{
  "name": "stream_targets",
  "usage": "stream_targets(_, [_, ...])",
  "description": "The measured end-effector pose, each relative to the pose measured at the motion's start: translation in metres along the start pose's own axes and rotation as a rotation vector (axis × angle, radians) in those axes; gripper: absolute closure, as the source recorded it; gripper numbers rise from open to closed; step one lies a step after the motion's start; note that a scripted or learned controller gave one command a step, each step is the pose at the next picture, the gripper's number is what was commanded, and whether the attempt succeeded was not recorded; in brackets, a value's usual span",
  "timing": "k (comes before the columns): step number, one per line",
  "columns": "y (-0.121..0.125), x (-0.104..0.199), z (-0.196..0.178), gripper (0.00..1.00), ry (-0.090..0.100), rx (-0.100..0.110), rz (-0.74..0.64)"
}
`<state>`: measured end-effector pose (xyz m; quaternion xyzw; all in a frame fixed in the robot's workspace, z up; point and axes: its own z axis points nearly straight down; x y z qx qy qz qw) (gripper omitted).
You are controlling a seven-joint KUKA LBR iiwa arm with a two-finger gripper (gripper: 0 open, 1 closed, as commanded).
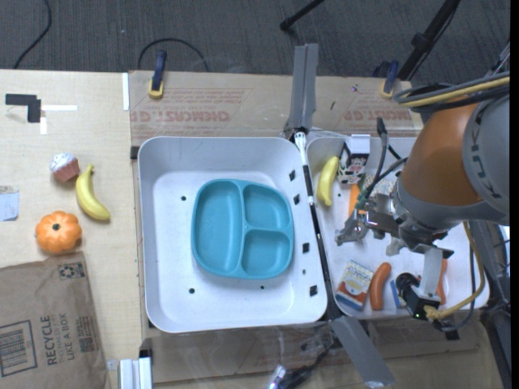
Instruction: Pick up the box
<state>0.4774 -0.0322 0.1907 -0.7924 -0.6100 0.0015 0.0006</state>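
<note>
A small orange, white and blue box (353,283) lies flat near the front of the right bin (474,278). A white carton with a black-and-white picture (354,159) stands at that bin's back, beside a banana (328,180). My gripper (355,228) hangs over the middle of the right bin, between the two, a little behind the orange box and apart from it. The grey wrist and the orange band (442,164) cover the bin's right part. Nothing shows in the gripper.
An orange carrot (354,198) lies behind the gripper and a red sausage (379,286) lies right of the box. The left bin (162,241) holds a blue divided plate (242,229). On the bench at left are a banana (90,194), a small pumpkin (58,232) and a cupcake (64,167).
</note>
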Motion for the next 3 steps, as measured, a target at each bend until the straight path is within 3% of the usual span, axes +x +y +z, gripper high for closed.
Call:
stream_targets(1, [0.001,-0.001,-0.008,1.00,-0.001,0.001,0.001])
stream_targets(2, [0.001,-0.001,-0.008,0.00,-0.001,0.001,0.001])
stream_targets(3, [-0.011,0.042,-0.030,0.00,0.000,-0.001,-0.022])
